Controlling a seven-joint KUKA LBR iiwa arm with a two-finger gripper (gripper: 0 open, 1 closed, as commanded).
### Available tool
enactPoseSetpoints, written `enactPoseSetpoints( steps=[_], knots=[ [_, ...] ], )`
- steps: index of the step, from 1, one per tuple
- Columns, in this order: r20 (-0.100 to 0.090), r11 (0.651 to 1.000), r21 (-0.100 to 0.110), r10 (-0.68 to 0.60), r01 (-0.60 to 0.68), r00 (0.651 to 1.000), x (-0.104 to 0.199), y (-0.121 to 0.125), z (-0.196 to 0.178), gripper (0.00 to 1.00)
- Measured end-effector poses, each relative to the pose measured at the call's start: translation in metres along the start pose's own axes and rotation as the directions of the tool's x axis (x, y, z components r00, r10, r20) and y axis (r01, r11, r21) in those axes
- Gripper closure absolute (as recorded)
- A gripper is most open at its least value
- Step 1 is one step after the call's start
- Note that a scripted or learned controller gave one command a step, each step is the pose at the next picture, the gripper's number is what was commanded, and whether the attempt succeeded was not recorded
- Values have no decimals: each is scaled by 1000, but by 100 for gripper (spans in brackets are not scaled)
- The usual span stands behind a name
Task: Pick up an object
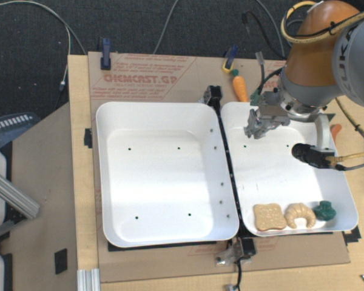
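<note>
Toys [294,215] lie well apart from fingers [255,128].

3 items line the right bin's near edge: tan cracker [269,217], croissant [301,214], green toy [324,211].

We see a robot lab: a big robot arm [327,47] in the upper right, loose cables [42,11] across the top, and a wooden bench [145,74].

right bin [291,174] middle open, toys [294,216] along front rim
</note>
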State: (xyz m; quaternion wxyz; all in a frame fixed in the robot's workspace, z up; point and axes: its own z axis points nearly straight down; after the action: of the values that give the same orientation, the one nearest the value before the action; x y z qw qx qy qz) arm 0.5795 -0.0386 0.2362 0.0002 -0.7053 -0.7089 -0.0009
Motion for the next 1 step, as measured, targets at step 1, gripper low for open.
enactPoseSetpoints(
  steps=[1],
  knots=[
    [0,1000,2,1,-1,1000,50,-5,13,100]
  ],
)
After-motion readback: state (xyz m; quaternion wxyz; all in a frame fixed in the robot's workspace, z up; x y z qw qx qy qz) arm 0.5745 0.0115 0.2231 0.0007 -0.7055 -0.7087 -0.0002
